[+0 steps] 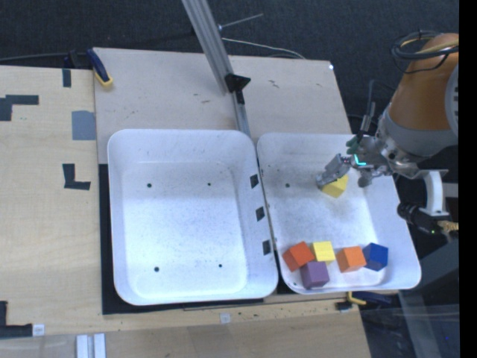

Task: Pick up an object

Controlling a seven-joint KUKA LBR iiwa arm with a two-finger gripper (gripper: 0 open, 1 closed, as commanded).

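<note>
- Dark carpet surrounds the pale wooden bench, which carries two shallow white bins side by side.
- From my remote seat I see the left bin holding nothing but dark specks on its floor.
- Along the near edge of the right bin sits a cluster of blocks: an orange block, a small yellow cube, a purple block, a second orange block and a blue block, all touching or just beside one another.
- A separate yellow block lies apart from that cluster, toward the far right part of the same bin.
- The arm reaches in from the right, and its end effector is low over the yellow block, with a grey finger touching or overlapping the block's top edge.
- I cannot tell whether the end effector is spread or pressed together, nor whether the yellow block sits between its tips.
- A metal rail slants across the far side of the bench toward the gap between the bins.
- A blue-and-yellow clamp rests at the bench's far left corner.
</note>
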